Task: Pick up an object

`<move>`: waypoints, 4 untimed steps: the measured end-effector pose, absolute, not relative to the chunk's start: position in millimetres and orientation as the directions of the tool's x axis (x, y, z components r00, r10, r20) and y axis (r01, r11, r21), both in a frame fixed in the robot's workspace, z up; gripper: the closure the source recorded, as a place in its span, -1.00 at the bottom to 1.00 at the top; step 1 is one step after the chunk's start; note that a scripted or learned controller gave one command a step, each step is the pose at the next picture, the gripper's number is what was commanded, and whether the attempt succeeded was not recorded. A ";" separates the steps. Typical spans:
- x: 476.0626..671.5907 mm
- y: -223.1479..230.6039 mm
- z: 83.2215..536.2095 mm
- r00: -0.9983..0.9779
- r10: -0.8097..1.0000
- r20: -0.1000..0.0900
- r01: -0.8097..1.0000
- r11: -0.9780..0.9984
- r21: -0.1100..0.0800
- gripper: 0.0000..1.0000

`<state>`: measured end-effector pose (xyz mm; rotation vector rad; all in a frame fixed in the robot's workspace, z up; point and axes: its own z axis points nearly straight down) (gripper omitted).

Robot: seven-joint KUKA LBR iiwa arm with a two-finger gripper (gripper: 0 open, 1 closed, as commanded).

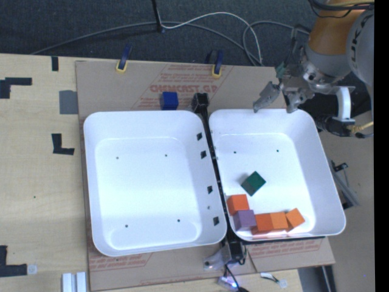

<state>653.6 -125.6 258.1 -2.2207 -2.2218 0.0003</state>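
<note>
Cardboard (182, 87) under both bins reads "CHEMCAST GP" in red; gripper (278, 100) hangs spread, holding nothing.

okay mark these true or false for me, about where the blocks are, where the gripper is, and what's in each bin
1. The green block lies in the right bin. True.
2. The gripper is clamped on an orange block. False: nothing sits between its jaws, which hang spread above the right bin's far rim.
3. A purple block touches an orange block. True.
4. The blue block lies inside the left bin. False: it sits on the cardboard beyond that bin.
</note>
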 end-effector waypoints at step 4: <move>570.2 -153.4 88.9 0.001 1.000 -0.001 1.000 -0.001 0.001 -1.00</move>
